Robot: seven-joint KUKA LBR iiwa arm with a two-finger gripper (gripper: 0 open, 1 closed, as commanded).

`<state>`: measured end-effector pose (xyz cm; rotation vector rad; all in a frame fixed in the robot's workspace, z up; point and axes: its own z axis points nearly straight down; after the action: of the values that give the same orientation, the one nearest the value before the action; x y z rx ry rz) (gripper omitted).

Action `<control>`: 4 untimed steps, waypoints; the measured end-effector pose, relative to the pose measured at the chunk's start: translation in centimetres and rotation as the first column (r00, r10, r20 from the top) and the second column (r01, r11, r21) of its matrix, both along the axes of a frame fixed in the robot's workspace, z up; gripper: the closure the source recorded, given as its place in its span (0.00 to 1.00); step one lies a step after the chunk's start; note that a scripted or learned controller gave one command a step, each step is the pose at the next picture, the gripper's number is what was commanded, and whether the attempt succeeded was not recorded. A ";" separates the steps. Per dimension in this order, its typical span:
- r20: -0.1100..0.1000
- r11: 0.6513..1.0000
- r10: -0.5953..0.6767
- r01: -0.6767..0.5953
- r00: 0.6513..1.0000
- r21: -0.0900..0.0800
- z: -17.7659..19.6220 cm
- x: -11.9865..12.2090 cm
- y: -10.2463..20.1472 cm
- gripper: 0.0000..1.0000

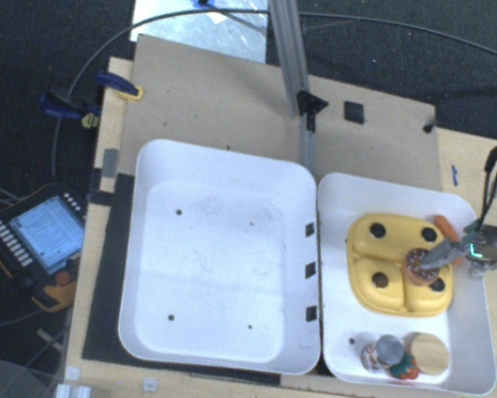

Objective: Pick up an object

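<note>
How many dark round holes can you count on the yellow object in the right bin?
4 on the yellow object: two along its far edge, two nearer. The gripper over it may hide others.

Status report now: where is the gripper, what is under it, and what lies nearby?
Gripper low in right bin, on the yellow block; grasp unclear. Small items at the bin's near edge, apart from it. Left bin beside.
</note>
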<state>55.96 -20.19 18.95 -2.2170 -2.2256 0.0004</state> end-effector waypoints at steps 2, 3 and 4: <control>0.001 1.000 -0.003 0.003 1.000 0.000 -6.1 0.1 -0.1 0.00; 0.014 1.000 0.001 -0.001 1.000 -0.004 -5.8 0.4 -0.2 0.00; 0.015 1.000 0.001 -0.001 1.000 -0.003 -4.8 0.5 -0.2 1.00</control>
<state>56.44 -20.37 14.12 -2.2244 -2.2357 -0.0128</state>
